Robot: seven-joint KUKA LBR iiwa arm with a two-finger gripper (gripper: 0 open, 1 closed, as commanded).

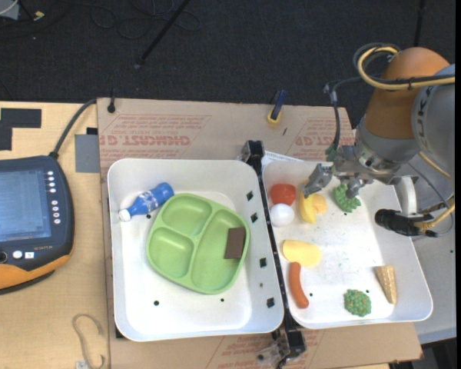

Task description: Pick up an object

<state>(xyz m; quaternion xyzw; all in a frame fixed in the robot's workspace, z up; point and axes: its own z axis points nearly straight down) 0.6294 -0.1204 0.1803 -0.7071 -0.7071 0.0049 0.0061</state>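
Broccoli (358, 303), cone (386, 283), sausage (297, 284) in right bin (419, 297).

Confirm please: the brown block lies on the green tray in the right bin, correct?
Not quite. The camera view shows the brown block on the green tray in the left bin, not the right bin.

The end effector (334, 181) partly covers a small green toy (345, 198) and a yellow one (313, 207); its finger spacing is unclear.
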